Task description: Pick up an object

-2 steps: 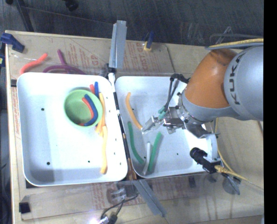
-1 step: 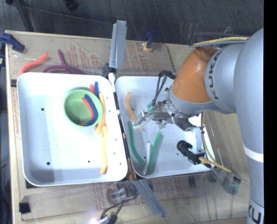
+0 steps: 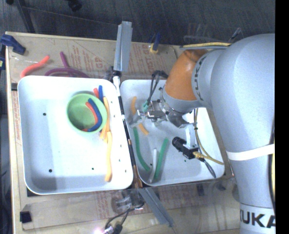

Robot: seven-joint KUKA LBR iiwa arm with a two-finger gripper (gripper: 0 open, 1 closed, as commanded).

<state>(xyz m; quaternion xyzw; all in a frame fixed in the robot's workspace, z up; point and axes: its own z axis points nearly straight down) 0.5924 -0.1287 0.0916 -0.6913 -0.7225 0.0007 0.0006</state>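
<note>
Trouble could come fast here. From the camera above, the tool (image 3: pixel 145 112) is down in the right bin (image 3: pixel 210 172), near its left wall, and I cannot tell whether it is spread or pinched; the wrist hides too much. No object is visibly in its grip.

Closest candidates: a short orange piece (image 3: pixel 134 105) by the bin's left wall and another orange stub (image 3: pixel 142 129) just below the tool. My worry is that these sit tight against the wall, so a closing grab may hit the rim or nudge a piece away rather than trap it. The black cable fitting (image 3: pixel 183 147) hangs low over the bin too, and could snag the green strips (image 3: pixel 160 162) if the arm sweeps.

Now the count. Bins: two, side by side on the desk (image 3: pixel 76 50). Right bin: two orange bits, roughly three green strips, one whitish stick (image 3: pixel 154 158). Left bin (image 3: pixel 37 145): one green bowl (image 3: pixel 84 112) holding a red and a blue curved piece, plus two long yellow-orange sticks (image 3: pixel 108 152) beside it. Loose on the desk beyond the bins: one orange-red piece (image 3: pixel 34 66) and a purple loop (image 3: pixel 66 72).
</note>
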